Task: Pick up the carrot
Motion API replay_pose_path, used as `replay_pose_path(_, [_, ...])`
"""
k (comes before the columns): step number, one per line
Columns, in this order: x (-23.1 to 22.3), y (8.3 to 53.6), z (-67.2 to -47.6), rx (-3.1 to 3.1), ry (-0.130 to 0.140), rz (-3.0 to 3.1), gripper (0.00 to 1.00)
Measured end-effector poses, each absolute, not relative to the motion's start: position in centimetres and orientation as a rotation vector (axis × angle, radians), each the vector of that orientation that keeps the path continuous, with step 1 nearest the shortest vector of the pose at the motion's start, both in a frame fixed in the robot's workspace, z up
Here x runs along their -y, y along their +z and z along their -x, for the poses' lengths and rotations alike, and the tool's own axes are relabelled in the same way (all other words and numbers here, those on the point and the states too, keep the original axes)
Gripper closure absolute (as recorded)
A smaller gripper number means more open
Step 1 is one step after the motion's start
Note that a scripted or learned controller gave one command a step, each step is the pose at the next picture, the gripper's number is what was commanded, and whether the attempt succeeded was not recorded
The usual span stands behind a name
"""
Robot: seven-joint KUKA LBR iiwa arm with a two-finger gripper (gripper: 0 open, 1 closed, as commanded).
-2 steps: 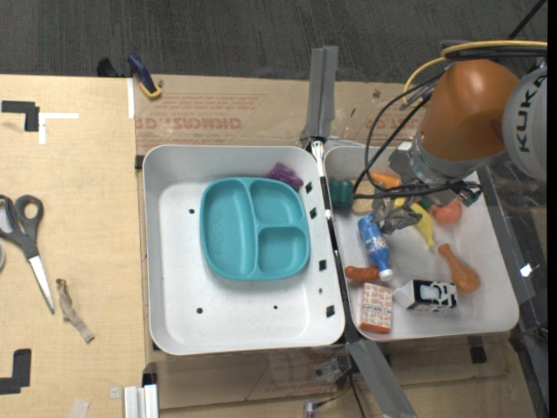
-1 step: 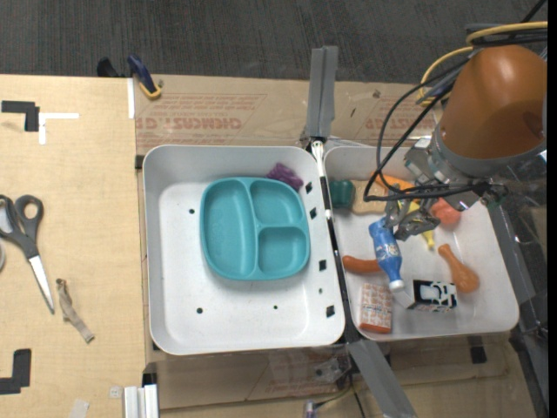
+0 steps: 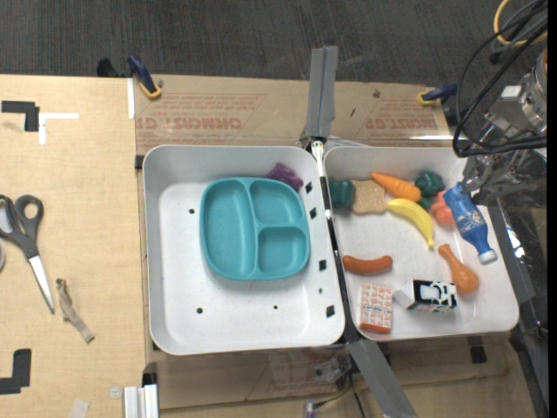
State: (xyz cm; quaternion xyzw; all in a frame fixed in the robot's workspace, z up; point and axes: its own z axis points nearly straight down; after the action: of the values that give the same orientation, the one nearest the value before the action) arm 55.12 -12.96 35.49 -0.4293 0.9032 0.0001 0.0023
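Lying in right shallow white bin, orange tapered carrot beside yellow plastic banana, fingers' state: cannot tell.

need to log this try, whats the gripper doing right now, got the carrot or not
Gripper: cannot be told. The arm sits at the right edge, above the right bin. The carrot lies in that bin, against the banana, not picked up.

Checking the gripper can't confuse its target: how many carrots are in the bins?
1. The carrot lies near the back of the right bin, between the bread slice and the banana. Other orange items are a sausage and a drumstick.
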Motion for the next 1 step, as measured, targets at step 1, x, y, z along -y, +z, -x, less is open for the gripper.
replay_pose_path(1, [12.93, 35.46, -55.12, -2.833, 0.001, 1.348, 0.0])
